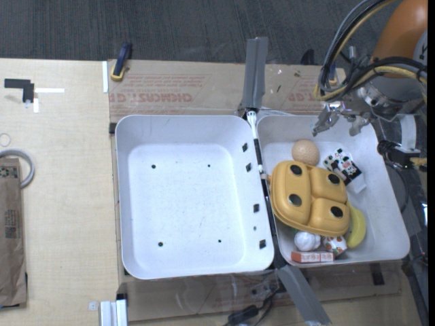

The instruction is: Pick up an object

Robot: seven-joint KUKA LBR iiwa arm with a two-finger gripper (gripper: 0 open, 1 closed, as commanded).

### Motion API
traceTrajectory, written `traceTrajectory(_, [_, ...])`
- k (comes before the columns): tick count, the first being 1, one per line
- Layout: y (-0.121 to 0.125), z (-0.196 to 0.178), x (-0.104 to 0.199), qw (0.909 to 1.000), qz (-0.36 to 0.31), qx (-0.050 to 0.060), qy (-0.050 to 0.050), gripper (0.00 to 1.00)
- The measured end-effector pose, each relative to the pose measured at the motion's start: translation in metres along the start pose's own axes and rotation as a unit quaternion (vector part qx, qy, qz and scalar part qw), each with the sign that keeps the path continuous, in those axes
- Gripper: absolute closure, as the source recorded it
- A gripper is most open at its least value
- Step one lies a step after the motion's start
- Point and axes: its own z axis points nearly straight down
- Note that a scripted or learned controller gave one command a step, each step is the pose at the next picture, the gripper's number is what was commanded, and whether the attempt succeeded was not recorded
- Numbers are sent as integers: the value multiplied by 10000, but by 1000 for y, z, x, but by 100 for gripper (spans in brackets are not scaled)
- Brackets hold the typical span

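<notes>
Two white bins sat side by side on the table. The left bin held nothing. The right bin held one yellow four-cup tray as landmark. Behind the tray: one tan egg. To its right rear: one black-and-white cow toy. At its right front edge: one banana. In front of it: one white ball and one small red-and-white packet. The jaws hung above the bin's far rim, behind the egg, spread apart and gripping nothing.
</notes>
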Motion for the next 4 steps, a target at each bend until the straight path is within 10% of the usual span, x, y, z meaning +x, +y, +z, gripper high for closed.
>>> traceTrajectory(1, [-48,48,-37,9997,263,-1,-1,0])
traceTrajectory(2, [-34,112,-59,9998,182,-18,-5,0])
traceTrajectory(3, [-33,102,-61,9998,188,-37,-32,100])
traceTrajectory(4, [-8,-24,1,9989,-479,-13,-3,100])
